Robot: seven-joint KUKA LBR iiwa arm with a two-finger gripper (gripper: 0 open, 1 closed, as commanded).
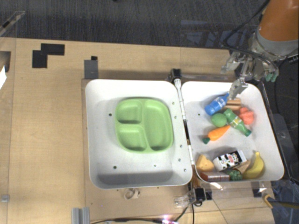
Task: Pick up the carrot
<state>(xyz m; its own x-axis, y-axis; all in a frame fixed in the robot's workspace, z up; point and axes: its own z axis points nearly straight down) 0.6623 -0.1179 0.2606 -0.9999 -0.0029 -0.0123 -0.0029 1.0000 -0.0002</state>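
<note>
Gripper [237,88] hanging over far edge of right bin [275,139], arm [279,17] entering from upper right with orange band above wrist. Jaw state: cannot tell, too small and foreshortened from above. Nothing visibly between them.

Carrot [218,133] as landmark: lying flat in right bin, roughly mid-bin, orange body tilted, green tip toward bin divider side. Gripper well apart from carrot, up toward far rim. Not lifted, resting on bin floor.

Around carrot:
- green round item [217,120] touching, just on far side
- blue bottle-like item [215,105] beyond that, nearest gripper tip
- green bottle [237,122] just to right, slanted
- reddish-orange item [247,115] behind green bottle, further right
- black-and-white carton [229,160] nearer the camera, apart from carrot
- banana [255,166] near-right corner of bin
- tan wedge item [204,163] near-left of carrot, by divider
- dark red stick-like item [217,176] along near wall

Left of carrot, across divider: left bin [100,139] holding green compartment tray [142,124], three sections, flat, about centred.

Both bins on tan bench [42,139].
</note>
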